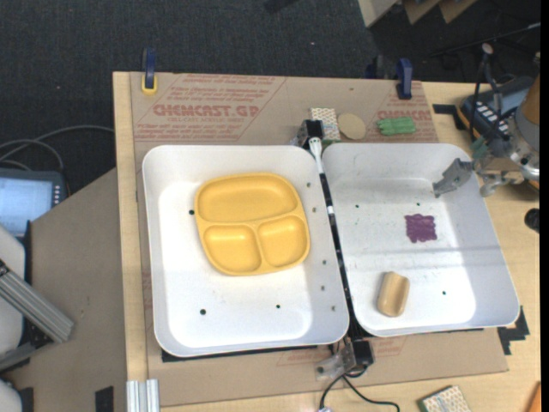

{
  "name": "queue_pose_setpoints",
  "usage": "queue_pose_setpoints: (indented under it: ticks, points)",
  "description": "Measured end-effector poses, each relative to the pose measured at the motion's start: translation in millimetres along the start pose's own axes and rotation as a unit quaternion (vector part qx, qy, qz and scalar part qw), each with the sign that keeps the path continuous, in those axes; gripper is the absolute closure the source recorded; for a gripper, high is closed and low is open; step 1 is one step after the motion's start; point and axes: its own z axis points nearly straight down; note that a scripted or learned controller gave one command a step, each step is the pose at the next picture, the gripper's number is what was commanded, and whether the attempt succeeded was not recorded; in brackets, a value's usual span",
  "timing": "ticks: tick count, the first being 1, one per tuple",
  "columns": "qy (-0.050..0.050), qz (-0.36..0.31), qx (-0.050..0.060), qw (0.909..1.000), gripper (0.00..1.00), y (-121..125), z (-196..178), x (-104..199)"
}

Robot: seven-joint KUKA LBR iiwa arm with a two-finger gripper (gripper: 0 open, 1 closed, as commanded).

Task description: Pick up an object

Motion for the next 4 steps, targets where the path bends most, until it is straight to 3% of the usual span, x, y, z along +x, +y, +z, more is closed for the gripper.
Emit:
queue_pose_setpoints:
  ticks: [1,2,3,4]
  points:
    - [0.003,-0.001,0.006,1.0,0.0,4.8,118.0,16.4]
    - [0.0,-0.001,-0.001,1.0,1.0,8.3,99.4,14.2]
    - [0.0,-0.001,0.0,1.0,0.0,8.0,100.1,14.3]
    - [0.0,0.0,-0.001,1.0,0.0,-23.9,114.6,46.1]
